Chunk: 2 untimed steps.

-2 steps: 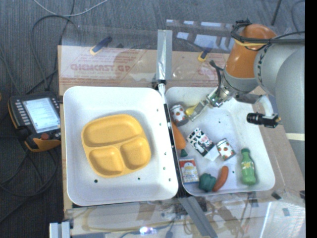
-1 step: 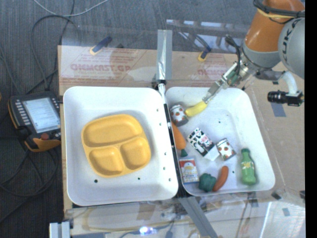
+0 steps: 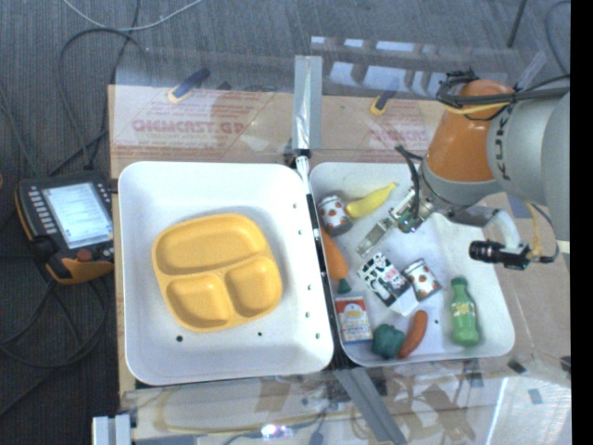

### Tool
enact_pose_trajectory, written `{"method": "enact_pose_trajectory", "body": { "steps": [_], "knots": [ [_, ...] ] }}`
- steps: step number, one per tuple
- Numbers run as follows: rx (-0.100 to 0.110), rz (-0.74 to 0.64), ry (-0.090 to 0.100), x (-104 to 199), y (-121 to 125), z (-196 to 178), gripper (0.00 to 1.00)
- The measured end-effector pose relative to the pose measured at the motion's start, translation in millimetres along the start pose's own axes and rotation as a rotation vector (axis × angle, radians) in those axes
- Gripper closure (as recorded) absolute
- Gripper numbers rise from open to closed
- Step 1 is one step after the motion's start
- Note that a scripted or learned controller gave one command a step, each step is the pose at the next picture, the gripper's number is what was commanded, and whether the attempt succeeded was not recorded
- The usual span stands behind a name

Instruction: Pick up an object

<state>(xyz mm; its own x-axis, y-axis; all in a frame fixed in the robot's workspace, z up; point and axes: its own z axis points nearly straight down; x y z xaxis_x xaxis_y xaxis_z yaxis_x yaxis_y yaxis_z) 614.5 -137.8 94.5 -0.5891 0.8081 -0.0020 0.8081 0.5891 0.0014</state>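
We saw the gripper (image 3: 383, 231) low in the right bin (image 3: 491, 336), its jaws slightly parted with nothing between them. A banana (image 3: 371, 199) lay just above the jaws, a small can (image 3: 334, 214) beside them, a cow-patterned carton (image 3: 384, 277) just below.

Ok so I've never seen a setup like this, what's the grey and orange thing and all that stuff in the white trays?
It is a robot arm, reaching in from the right, filmed by one camera fixed above the bench. Its gripper hangs over the right bin, and I see nothing between its fingers. That bin holds toy groceries: a banana, a carrot, two small cans, a milk carton, a green bottle and a sausage. The left bin holds a yellow divided tray.
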Motion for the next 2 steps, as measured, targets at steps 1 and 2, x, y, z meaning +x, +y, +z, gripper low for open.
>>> {"method": "enact_pose_trajectory", "body": {
  "steps": [1,2],
  "knots": [
    [-0.001,0.092,-0.002,-50,32,-80,0.00],
    [0.003,0.021,0.004,51,-38,-44,0.00]
  ]
}}
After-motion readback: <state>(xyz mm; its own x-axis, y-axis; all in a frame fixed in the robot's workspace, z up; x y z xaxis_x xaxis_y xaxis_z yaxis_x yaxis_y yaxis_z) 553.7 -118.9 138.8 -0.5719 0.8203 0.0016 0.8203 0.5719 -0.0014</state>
